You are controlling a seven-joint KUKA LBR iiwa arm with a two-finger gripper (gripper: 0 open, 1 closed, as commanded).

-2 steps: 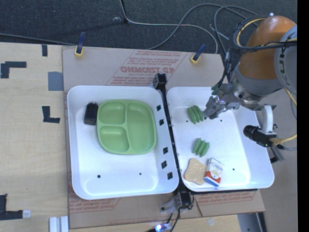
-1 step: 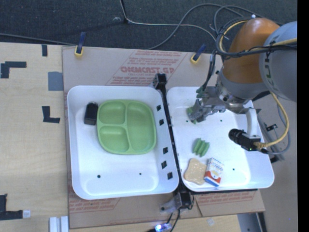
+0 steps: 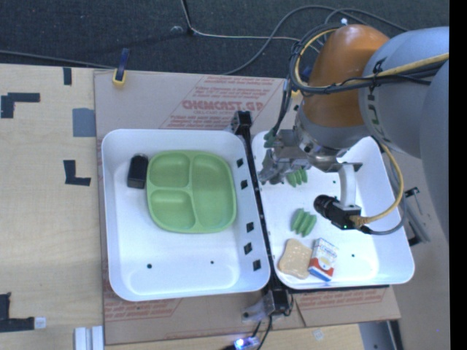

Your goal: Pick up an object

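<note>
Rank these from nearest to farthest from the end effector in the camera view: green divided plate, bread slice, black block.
From the end effector, in the right bin:
1. Green divided plate, in the left bin, just across the divider.
2. Bread slice, right bin's near edge.
3. Black block, beyond the plate's far side.

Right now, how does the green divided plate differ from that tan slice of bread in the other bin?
The green plate lies in the left bin; the bread slice lies in the right bin. The plate is far larger. The plate is green with three compartments; the bread is tan and plain. A small black object touches the plate's edge; a red and white packet sits against the bread. Both lie flat.
</note>
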